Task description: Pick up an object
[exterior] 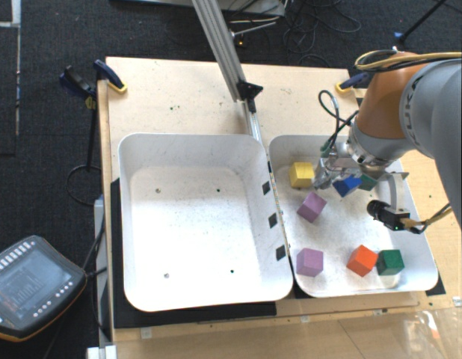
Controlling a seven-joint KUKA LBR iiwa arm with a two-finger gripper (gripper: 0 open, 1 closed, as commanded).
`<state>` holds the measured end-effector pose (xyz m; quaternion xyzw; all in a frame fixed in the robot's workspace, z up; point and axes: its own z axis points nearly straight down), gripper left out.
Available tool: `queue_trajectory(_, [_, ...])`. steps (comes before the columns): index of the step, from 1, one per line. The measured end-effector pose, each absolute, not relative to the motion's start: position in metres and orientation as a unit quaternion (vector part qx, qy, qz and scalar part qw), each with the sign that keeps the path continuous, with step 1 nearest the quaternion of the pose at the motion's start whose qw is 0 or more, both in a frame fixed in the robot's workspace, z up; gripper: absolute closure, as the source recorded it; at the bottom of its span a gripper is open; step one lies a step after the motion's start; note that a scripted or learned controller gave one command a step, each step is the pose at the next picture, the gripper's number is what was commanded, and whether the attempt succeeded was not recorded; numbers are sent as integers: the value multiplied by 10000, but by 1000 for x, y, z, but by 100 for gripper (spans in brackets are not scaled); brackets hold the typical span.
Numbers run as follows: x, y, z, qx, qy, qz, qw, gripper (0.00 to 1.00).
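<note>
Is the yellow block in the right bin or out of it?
In: the yellow block lies on the right bin's floor, near its upper-left corner.

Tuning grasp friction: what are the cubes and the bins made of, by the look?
Yellow cube, purple cubes, orange cube: likely foam or painted wood; matte, flat colour, no glare. Can't tell which. Bins: probably moulded plastic; white, smooth, rounded rims, faint sheen, speckled with dirt.
</note>
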<state>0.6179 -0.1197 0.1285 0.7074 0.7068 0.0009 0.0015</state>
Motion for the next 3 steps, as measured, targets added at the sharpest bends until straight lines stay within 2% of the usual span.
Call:
queue_trajectory(1, [624, -120, 172, 7064, 7078, 15, 22, 100])
queue_trajectory(3, [623, -117, 284, 7060, 7082, 19, 33, 100])
